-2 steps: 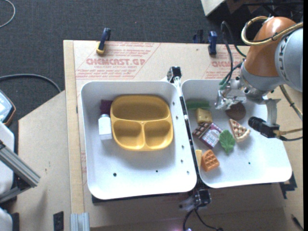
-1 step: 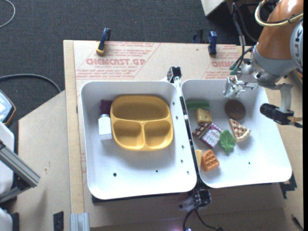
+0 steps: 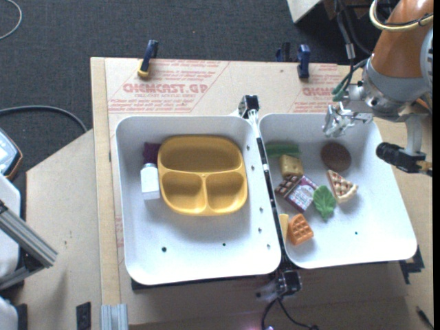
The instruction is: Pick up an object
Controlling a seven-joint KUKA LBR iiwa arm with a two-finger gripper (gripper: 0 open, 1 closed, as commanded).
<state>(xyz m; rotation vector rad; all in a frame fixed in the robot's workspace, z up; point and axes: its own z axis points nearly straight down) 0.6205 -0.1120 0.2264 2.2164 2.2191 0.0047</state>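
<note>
The right bin [image 3: 385, 232] holds several toy foods: a brown round cookie [image 3: 335, 156], a pizza slice [image 3: 341, 185], a green leaf [image 3: 324, 201], a chocolate-and-pink wrapped piece [image 3: 296, 191], a cheese cube [image 3: 291, 165], a green strip [image 3: 282, 148] and an orange waffle piece [image 3: 299, 229]. My gripper [image 3: 337, 124] hangs over the bin's far edge, just above and behind the cookie, with nothing seen between its fingers.
The left bin [image 3: 137, 246] carries a yellow divided tray [image 3: 202, 174], a small white bottle [image 3: 149, 181] and a dark purple item [image 3: 151, 150] beside it. Clamps [image 3: 148, 57] hold the board at the back. A black part of the arm [image 3: 399, 157] overhangs the right bin's right side.
</note>
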